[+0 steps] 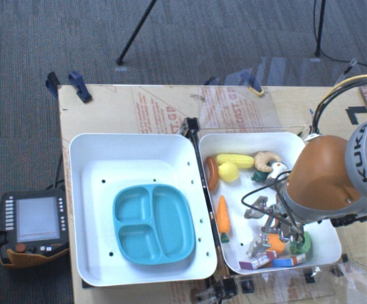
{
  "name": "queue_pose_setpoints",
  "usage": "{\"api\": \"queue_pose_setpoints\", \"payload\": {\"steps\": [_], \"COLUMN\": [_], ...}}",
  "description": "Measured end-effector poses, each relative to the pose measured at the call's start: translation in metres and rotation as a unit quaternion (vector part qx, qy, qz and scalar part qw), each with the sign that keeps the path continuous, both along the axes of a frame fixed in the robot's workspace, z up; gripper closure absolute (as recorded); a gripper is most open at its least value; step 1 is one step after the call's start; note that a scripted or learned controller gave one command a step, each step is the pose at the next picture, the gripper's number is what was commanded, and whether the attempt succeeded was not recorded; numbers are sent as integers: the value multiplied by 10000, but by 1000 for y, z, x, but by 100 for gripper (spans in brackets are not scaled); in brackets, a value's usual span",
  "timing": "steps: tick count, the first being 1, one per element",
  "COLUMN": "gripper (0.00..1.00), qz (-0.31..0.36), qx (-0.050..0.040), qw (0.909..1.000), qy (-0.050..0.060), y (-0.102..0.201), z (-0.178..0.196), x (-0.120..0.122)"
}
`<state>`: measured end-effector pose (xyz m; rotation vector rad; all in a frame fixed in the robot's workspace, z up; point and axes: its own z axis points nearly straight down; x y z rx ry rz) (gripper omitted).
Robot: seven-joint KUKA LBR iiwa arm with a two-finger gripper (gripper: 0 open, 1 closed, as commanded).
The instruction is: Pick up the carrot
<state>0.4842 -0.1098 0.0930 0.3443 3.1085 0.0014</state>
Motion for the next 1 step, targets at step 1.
{"api": "queue_pose_setpoints", "payload": {"steps": [1], "gripper": [100], "qz": [19], "qx": [4], "qw": [10000], "qy": [17], "y": [1], "z": [8], "x": [0]}}
